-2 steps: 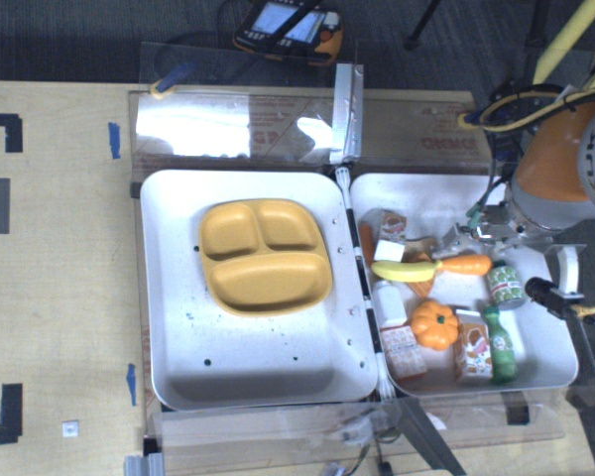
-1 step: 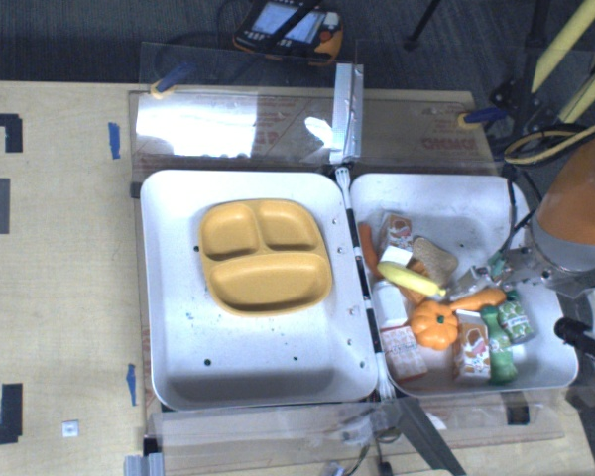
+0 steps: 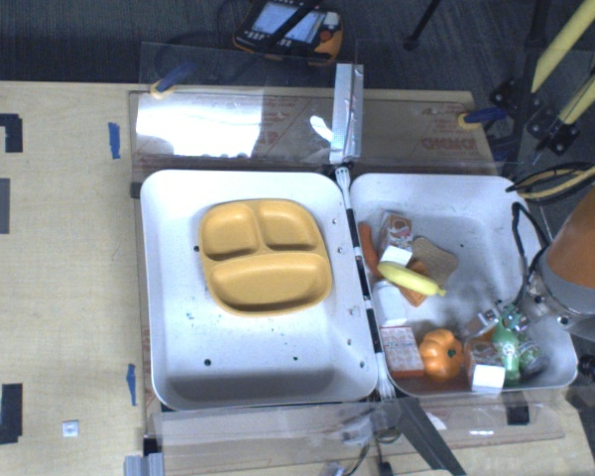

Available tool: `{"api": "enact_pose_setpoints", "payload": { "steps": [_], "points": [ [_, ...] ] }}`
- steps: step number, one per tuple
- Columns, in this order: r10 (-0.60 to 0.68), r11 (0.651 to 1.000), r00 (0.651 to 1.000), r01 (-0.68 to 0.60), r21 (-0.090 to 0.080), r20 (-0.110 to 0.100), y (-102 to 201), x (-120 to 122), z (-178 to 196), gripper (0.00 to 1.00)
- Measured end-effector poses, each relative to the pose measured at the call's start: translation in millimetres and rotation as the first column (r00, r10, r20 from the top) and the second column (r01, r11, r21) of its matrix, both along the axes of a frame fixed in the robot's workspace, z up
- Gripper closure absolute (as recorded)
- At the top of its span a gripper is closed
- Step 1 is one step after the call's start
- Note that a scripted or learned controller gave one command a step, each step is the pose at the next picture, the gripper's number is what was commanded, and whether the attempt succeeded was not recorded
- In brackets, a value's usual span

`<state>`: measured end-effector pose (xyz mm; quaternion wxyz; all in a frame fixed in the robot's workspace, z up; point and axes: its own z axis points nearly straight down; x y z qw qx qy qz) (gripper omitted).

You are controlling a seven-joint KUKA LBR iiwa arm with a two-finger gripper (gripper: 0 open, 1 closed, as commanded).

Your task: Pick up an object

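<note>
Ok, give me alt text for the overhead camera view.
Two white bins sit side by side: the left bin holds a yellow divided tray, the right bin a banana, a small pumpkin and other clutter. The gripper reaches in at its right edge.

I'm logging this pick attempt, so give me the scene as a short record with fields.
left bin: holds a yellow divided tray
right bin: banana, orange pumpkin, small packets, green item
arm: over the right bin's right edge
gripper: low near the green item, finger state unclear
held object: none visible
</note>
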<state>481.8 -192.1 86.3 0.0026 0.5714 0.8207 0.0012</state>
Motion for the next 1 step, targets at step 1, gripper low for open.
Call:
{"api": "enact_pose_setpoints", "payload": {
  "steps": [1],
  "points": [
    [-0.003,1.0,1.0,0.003,-0.001,0.005,-1.0,2.3,10.1,1.0]
  ]
}}
